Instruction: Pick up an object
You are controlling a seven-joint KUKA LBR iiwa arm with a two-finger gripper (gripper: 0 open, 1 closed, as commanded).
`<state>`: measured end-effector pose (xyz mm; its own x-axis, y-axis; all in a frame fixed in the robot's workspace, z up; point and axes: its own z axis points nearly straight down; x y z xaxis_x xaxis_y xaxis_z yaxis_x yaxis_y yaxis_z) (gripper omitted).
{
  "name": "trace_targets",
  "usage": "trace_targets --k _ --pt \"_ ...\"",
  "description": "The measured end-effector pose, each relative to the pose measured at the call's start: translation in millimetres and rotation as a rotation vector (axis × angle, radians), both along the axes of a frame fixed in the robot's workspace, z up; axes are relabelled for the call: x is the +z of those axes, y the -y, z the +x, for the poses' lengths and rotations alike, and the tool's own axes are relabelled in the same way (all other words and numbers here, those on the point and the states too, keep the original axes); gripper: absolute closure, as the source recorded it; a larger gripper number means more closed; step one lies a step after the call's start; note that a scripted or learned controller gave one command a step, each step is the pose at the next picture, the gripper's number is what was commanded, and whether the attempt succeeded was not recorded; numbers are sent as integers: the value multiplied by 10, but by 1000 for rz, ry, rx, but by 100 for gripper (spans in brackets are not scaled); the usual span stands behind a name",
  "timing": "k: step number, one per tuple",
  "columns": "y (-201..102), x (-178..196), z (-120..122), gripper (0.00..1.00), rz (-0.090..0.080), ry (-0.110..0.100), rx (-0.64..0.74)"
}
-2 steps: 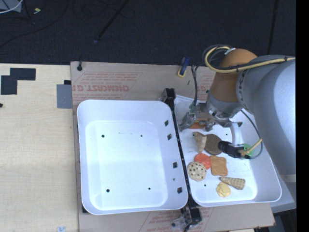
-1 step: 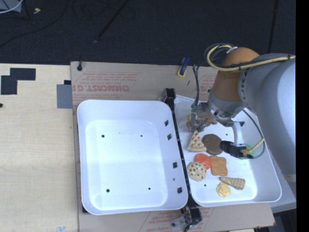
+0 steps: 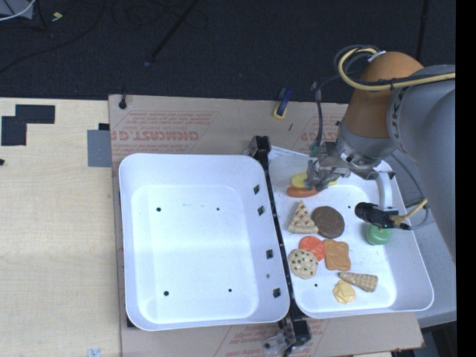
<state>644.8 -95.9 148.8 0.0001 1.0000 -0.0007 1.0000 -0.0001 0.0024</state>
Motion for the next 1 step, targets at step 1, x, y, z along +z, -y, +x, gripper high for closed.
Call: trace_targets --k 1 --pt "529 -575 -500 100 2 1 -4"
